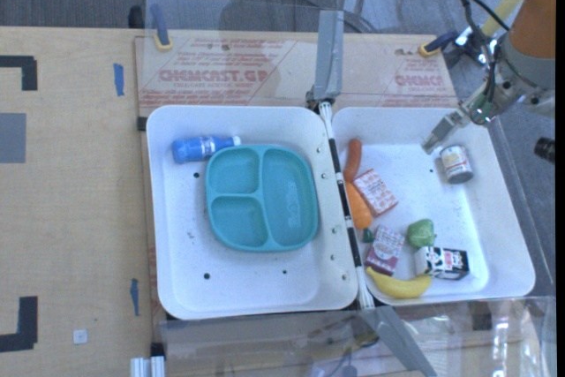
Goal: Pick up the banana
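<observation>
A yellow banana lies curved along the near edge of the right bin, close to the divider between the bins. My gripper hangs over the far part of the right bin, well away from the banana and just left of a small tin can. Nothing is visibly held in it. The arm comes in from the upper right, with its orange band at the frame's edge.
Around the banana lie a red-and-white packet, a green pepper and a black-and-white carton. Two carrots and another packet sit farther back. The left bin holds a teal divided plate and a blue bottle.
</observation>
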Robot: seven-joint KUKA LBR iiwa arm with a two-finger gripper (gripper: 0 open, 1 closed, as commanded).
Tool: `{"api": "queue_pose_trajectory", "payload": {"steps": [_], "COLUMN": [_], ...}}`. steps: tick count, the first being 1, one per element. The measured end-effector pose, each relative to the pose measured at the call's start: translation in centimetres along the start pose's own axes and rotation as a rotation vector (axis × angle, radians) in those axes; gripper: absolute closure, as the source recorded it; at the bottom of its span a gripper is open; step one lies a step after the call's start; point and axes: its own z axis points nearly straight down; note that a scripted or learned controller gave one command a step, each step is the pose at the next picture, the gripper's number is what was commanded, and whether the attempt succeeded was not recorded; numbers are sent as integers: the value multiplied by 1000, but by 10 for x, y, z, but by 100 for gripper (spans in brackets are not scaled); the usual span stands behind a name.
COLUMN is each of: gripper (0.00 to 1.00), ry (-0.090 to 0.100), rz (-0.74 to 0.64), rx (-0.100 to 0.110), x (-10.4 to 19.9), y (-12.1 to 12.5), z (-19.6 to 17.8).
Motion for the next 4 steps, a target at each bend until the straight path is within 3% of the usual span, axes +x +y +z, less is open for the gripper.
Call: {"api": "queue_pose_trajectory", "payload": {"steps": [1,2,3,4], "gripper": [100,100,100,100], "ry": [-4,-9,0,3], "rz": [2,3,410,625], "rx": [-4,-8,1,7], "x": [-2,-4,64,115], "y": [0,1,31,44], "z": [-10,-21,-35,61]}}
